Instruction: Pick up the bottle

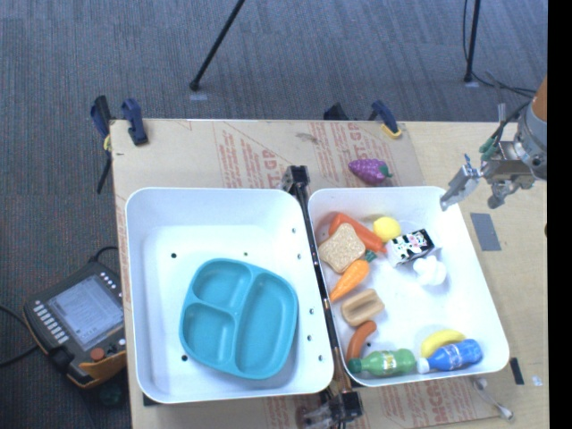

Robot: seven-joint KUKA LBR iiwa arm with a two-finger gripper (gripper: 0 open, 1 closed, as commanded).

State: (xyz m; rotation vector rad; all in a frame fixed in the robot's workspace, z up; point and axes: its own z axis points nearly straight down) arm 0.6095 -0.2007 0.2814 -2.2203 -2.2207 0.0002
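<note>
Fingers (474, 186) spread, nothing between them, well apart from green bottle (384, 363) below.

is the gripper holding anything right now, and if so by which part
Nothing is held. The gripper hangs above the right bin's far right corner with open jaws and nothing between them. The green bottle and blue bottle lie at the bin's near edge.
</note>
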